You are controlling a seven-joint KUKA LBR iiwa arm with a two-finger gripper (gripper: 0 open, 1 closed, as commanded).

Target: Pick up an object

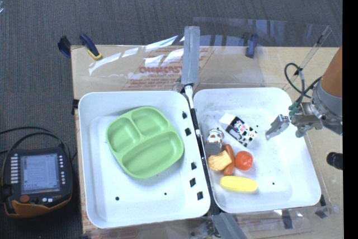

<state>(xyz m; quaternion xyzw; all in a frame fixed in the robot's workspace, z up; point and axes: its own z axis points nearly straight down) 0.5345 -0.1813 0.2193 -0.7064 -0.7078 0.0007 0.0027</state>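
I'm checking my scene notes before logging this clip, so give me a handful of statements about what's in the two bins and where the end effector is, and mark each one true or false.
1. The green divided plate lies in the left bin. True.
2. The yellow corn-shaped toy lies in the left bin. False: it lies in the right bin, near its front edge.
3. The end effector is over the right bin's right side. True.
4. The end effector holds the red tomato toy. False: the tomato lies on the bin floor, apart from it.
5. The black-and-white patterned box sits on the green plate. False: it is in the right bin.
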